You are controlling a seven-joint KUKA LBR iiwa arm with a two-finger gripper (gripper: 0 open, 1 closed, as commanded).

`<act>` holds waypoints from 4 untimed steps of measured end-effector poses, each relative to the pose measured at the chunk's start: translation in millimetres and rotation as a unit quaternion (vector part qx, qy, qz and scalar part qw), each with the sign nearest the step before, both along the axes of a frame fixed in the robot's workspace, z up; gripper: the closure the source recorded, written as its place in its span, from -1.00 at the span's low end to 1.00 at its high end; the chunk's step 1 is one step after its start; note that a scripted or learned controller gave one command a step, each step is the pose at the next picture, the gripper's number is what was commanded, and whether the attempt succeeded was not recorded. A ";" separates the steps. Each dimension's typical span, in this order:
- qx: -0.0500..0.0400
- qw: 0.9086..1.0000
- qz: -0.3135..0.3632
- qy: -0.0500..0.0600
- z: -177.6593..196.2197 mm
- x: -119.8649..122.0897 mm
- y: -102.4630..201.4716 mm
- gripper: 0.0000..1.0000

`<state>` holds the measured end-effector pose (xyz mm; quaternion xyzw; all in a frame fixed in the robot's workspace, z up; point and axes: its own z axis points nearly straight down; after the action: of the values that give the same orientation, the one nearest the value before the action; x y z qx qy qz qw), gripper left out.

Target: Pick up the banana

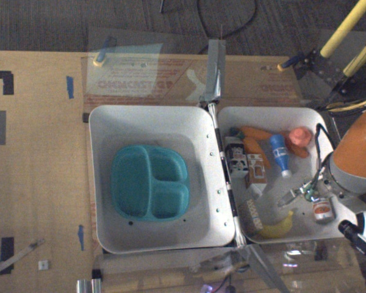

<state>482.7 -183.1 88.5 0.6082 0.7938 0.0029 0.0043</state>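
Soft, light curved yellow banana [278, 226] lies near the right bin's front wall; grip mid-body; gripper [300, 193] above, finger state unclear.

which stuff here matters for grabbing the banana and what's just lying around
For the job:
banana
gripper
right bin

Lying about:
blue bottle
carrot
pink cup
small can
teal divided plate in the left bin

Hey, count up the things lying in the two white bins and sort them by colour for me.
Teal: 1, the divided plate in the left bin
Yellow: 1, the banana
Orange: 2, the carrots
Blue: 1, the bottle
Pink: 1, the round toy
Total: 6, leaving out smaller pieces too blurred to name.
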 end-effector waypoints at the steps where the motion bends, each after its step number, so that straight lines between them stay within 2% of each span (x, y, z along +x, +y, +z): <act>1: -0.001 0.995 -0.098 0.001 0.2 -1.2 35.6 -1.00; 2: 0.002 0.978 -0.208 0.001 -0.5 -0.1 -4.1 -1.00; 3: 0.003 0.939 -0.343 -0.003 0.5 2.5 41.0 -1.00; 4: 0.001 0.963 -0.268 0.005 27.0 -3.7 -23.2 -1.00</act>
<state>478.9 -206.3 115.5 0.7988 0.6016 -0.0004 0.0007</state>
